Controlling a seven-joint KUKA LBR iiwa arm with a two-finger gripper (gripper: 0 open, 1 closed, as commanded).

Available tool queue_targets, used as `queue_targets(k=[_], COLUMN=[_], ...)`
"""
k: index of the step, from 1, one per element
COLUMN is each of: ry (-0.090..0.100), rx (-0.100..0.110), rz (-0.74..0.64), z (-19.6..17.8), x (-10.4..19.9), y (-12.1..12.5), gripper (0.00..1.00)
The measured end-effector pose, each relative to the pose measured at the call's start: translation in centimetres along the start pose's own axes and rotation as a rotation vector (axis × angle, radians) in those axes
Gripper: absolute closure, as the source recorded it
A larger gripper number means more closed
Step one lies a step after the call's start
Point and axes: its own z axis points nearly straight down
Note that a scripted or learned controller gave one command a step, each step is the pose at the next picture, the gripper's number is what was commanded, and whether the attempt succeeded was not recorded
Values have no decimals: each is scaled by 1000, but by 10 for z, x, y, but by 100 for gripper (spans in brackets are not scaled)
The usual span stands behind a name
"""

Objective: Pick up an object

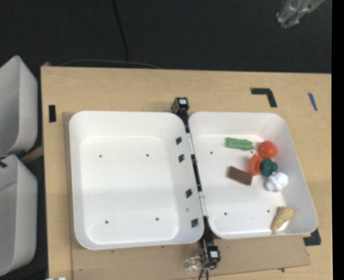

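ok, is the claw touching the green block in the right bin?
Apart. The camera view shows the claw high at the top right over the dark floor, well clear of the bench, while the green block lies in the right bin.

The gripper hangs at the view's top right, behind the bench and well apart from the 2 bins. Below it lies the right bin; the left bin sits beside that, farther left of the gripper. In the right bin, nearest the gripper, a flat strip lies left of a ball. Farther on, a block, a dark ball and a crumpled lump cluster. Farthest off lies a tapered piece.
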Motion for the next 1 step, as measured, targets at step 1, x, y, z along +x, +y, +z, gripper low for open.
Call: queue_targets(k=[1], ry=[5], rx=[8], rz=[-2], z=[1], x=[3], y=[-36], gripper=[100])
